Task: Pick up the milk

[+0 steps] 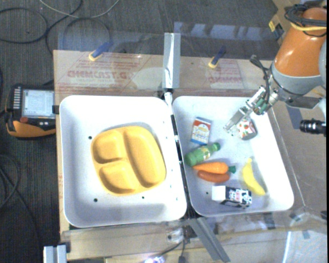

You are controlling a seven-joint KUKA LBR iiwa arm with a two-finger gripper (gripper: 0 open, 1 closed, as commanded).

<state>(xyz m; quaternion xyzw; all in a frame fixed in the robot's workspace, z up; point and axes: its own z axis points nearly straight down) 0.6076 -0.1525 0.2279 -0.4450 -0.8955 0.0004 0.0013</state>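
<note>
The milk is a small white carton with black patches, lying on its side at the front of the right bin. My gripper hangs over the back of that bin, well behind the milk. It points down and to the left, next to a small red and white object. Nothing shows as held in it.
In the right bin also lie a red and white carton, a green bottle, a carrot and a banana right beside the milk. The left bin holds a yellow divided tray.
</note>
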